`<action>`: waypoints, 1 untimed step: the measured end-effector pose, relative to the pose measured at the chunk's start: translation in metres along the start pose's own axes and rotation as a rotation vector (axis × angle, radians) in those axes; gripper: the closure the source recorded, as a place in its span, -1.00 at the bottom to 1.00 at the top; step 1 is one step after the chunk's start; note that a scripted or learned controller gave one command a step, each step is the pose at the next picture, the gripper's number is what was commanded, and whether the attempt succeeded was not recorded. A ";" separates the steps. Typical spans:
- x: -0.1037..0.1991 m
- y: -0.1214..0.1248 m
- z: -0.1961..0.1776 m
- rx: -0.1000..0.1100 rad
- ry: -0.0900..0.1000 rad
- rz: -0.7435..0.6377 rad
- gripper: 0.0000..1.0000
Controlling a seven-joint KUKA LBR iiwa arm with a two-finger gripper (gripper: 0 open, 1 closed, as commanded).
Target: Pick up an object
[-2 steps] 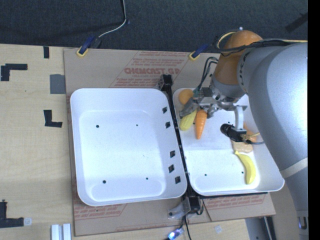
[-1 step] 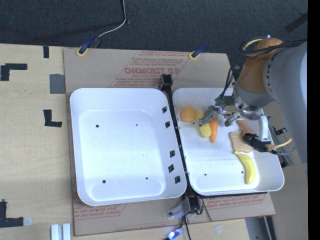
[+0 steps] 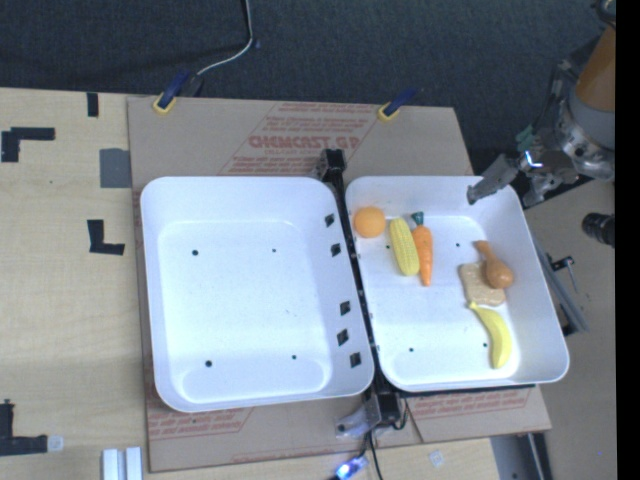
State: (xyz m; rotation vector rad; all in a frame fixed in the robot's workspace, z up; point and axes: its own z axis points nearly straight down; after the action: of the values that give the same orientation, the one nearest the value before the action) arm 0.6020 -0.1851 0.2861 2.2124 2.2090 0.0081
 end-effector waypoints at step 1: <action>0.012 -0.090 0.179 0.037 0.014 0.001 -1.00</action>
State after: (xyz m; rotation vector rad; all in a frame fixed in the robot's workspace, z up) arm 0.5150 -0.1746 0.1057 2.2391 2.2329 -0.0172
